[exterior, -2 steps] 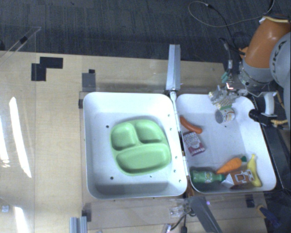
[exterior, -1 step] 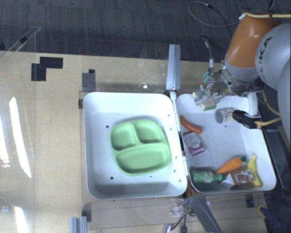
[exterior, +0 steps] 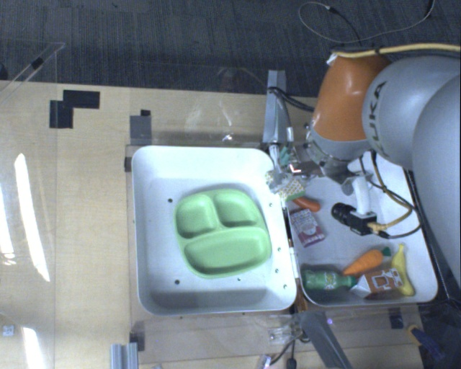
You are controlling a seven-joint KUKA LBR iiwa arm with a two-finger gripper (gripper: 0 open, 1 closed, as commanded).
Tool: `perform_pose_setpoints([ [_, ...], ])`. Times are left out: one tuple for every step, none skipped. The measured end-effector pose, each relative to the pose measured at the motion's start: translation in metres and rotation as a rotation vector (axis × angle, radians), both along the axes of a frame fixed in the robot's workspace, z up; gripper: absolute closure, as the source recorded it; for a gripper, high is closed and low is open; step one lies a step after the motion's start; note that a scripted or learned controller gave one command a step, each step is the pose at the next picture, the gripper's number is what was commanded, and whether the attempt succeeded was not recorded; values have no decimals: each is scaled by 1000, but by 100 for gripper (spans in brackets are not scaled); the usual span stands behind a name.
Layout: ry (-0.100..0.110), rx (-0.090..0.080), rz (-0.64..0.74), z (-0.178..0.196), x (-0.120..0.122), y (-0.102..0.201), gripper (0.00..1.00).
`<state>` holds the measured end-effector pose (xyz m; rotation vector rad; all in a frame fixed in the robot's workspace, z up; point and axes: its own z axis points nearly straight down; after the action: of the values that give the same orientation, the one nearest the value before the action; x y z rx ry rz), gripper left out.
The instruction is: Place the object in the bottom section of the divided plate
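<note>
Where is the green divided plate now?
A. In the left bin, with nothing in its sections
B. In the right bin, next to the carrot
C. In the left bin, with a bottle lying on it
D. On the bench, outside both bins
A: the green divided plate lies in the left bin, all three sections bare, while the carrot and green bottle lie in the right bin.

A robotics lab: wooden bench (exterior: 72, 238), two white bins (exterior: 155, 288), clear guard panels, loose cables (exterior: 338, 21)
</note>
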<state>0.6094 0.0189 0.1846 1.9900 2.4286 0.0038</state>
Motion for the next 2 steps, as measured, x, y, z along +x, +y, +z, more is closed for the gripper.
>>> perform_pose_setpoints([
  [-1,0,68,1,-49,55,100],
  [2,0,41,-46,-97,93,100],
])
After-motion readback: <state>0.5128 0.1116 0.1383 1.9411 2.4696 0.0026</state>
